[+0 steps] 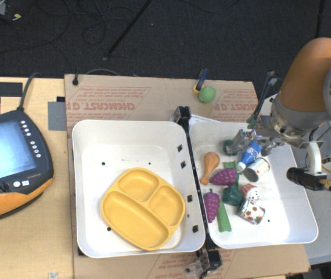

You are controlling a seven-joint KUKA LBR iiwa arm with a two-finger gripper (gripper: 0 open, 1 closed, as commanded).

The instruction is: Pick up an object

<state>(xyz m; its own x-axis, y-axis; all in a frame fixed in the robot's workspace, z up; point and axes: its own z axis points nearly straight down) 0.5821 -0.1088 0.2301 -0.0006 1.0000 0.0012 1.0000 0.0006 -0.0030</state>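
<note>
The pincer [242, 144] hangs over the right bin [296, 214] near its back edge, just beside a blue-and-white can [250, 154]; its spread cannot be told.

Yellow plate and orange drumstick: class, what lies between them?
In the camera view, the bins' adjoining white walls and a black divider strip lie between the yellow plate and orange drumstick.

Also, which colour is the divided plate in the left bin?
Yellow; the divided plate in the left bin shows clearly in the camera view.

tray [143, 207]: smooth yellow plastic
bins [128, 141]: glossy white plastic
board [113, 100]: matt brown cardboard
arm [308, 80]: glossy orange band
</note>
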